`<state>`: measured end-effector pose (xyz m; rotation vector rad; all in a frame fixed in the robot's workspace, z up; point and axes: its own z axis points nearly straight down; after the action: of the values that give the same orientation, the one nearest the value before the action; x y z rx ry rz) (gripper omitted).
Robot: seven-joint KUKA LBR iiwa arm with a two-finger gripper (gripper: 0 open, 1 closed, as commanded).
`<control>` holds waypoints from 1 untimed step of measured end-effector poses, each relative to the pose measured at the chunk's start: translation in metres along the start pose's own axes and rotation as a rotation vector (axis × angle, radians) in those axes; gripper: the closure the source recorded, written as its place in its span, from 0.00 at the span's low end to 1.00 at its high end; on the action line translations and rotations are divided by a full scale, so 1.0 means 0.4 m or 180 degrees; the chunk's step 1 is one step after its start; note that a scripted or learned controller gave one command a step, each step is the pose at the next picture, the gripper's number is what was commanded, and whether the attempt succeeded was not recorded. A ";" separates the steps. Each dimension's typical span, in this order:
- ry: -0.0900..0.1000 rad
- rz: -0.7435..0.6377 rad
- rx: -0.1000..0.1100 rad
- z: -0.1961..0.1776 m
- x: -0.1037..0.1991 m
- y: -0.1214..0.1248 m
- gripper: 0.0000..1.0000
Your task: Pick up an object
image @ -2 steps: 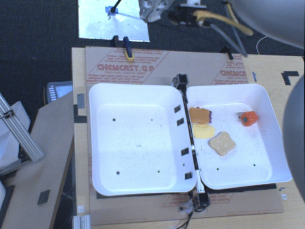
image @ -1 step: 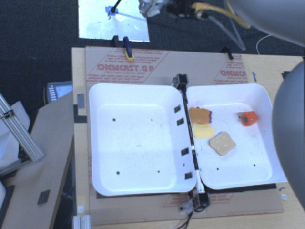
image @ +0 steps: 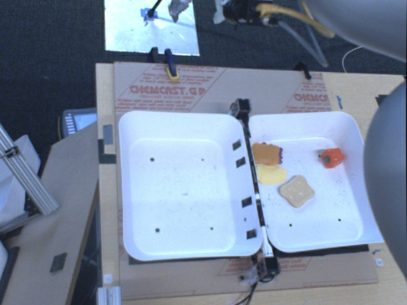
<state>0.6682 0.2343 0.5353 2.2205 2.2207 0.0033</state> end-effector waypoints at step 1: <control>0.0003 -0.0008 -0.0009 -0.030 0.001 0.000 1.00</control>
<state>0.6681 0.2345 0.5471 2.2166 2.2225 0.0075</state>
